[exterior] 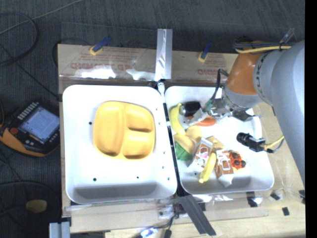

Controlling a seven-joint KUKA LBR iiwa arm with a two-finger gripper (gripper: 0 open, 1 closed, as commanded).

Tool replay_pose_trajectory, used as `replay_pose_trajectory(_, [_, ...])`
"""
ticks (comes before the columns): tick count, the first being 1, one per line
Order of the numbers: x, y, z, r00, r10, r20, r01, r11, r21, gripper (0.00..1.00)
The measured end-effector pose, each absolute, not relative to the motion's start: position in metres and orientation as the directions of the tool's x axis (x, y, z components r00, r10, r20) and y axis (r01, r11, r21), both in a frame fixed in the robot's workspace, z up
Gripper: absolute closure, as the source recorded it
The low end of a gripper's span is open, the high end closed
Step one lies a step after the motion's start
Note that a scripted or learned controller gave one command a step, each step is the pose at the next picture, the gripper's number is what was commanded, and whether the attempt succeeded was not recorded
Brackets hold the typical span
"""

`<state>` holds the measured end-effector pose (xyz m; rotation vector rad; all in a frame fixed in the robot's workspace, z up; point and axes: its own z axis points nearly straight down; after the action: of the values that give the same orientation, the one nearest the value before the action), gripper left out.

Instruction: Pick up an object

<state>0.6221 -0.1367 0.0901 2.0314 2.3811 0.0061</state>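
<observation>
Yellow tray (pixel 124 129) in left bin (pixel 79 182)

Bright, even overhead light, mild glare on the white bins (pixel 72 182), soft shadows, slight overall blur.

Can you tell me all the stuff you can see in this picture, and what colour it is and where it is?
bins: two, white, side by side on the bench
yellow tray: one, three sections, in the left bin
banana: one, yellow, left edge of the right bin
carrot: one, orange, right bin near the gripper
green thing: one, right bin, partly under other toys; cannot tell what it is
small packets: a few, white with red and brown print, front of the right bin
handheld controller: one, orange and black with a screen, on the floor at left
clips: two, blue and yellow, on the board behind the bins
arm: one, grey with orange band, over the right bin
gripper: one, dark, low in the right bin's back part
</observation>
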Motion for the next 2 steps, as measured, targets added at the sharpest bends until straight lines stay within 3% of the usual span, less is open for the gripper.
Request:
replay_pose_trajectory(1, [0.621, -0.137, 0.098, -0.160, 0.987, -0.006, 0.987, 0.160, 0.003, 1.00])
replay_pose_trajectory(2, [0.646, -0.104, 0.112, 0.019, 1.000, -0.001, 1.000, -0.019, -0.003, 1.00])
